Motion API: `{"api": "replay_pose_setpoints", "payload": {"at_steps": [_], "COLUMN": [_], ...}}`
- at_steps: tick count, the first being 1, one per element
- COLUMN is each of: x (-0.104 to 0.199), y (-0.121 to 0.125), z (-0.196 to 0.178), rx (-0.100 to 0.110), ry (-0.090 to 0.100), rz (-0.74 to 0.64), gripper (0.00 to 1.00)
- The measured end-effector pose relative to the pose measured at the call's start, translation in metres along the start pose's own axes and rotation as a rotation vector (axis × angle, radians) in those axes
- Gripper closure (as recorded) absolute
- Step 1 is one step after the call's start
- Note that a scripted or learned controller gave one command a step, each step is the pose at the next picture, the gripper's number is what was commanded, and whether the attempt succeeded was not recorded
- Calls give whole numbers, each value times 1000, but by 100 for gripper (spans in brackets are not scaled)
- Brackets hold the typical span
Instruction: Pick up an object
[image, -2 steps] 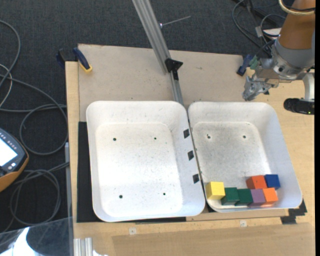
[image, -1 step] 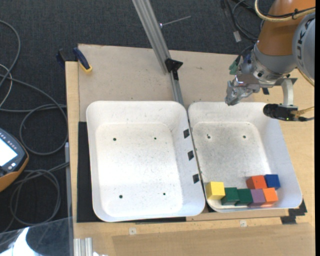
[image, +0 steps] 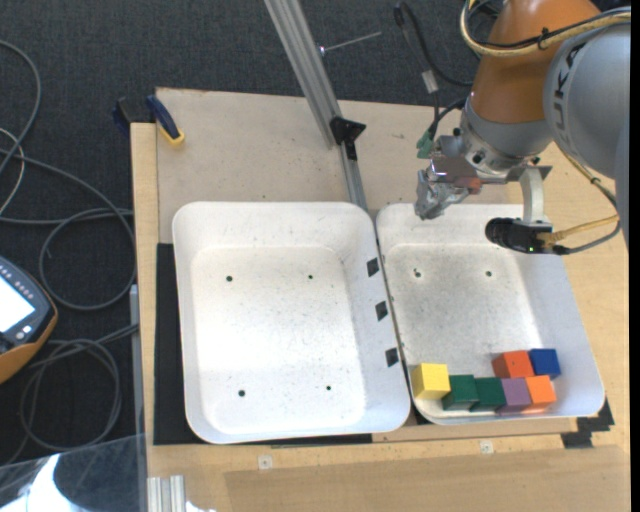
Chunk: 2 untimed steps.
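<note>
1. Right bin (image: 560, 300): shallow white tray, taken as the landmark; a left bin (image: 200, 300) sits beside it, the two touching along one edge.
2. Gripper (image: 432, 205): hangs over the right bin's far left corner, at its rim, below the grey arm (image: 590, 70) with its orange band (image: 515, 60). Nothing shows between its tips; how far they are parted cannot be told.
3. Blocks: all grouped along the right bin's near edge, well apart from the gripper, at the opposite end of the bin.
4. Yellow block (image: 432, 379): leftmost of the group, near the right bin's near left corner.
5. Green blocks (image: 475, 391): two, just right of the yellow one.
6. Purple block (image: 517, 393): right of the green pair.
7. Orange block (image: 541, 390): right of the purple one, closest to the right bin's near right corner.
8. Red block (image: 516, 364) and blue block (image: 544, 361): side by side, just behind the purple and orange ones.
</note>
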<state>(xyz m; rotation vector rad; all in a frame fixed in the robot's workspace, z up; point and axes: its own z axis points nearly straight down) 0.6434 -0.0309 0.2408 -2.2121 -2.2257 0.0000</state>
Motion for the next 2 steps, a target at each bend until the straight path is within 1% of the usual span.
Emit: {"api": "replay_pose_setpoints", "payload": {"at_steps": [1,2], "x": [59,111], "y": [-4,8], "z": [8,3], "rx": [0,-5], "ry": [0,0], "rz": [-1,-1], "gripper": [100,100]}}
